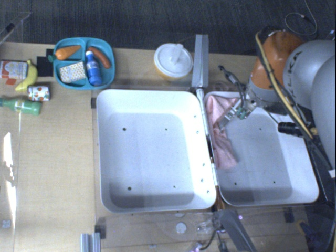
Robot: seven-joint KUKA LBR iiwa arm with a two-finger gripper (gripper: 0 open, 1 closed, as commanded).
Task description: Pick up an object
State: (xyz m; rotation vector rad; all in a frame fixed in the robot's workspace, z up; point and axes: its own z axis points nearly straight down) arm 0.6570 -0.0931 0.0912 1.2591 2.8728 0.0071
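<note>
A pink cloth [221, 140] lies crumpled along the left wall of the right white bin [278, 188], running from the bin's far left corner towards its middle. My gripper [232, 115] reaches in from the right and sits low over the cloth's upper part, touching or nearly touching its folds. Behind it, the grey arm with its orange band [275, 51] covers the bin's far right corner. Whether any cloth is caught in the gripper cannot be made out.
The left white bin [152, 193] stands beside the right one. Behind the bins are a white lidded cup [173, 60] and a blue divided tray [84, 63] of toy food. A banana [27, 77], a small can [38, 93] and a green bottle [21, 106] lie far left.
</note>
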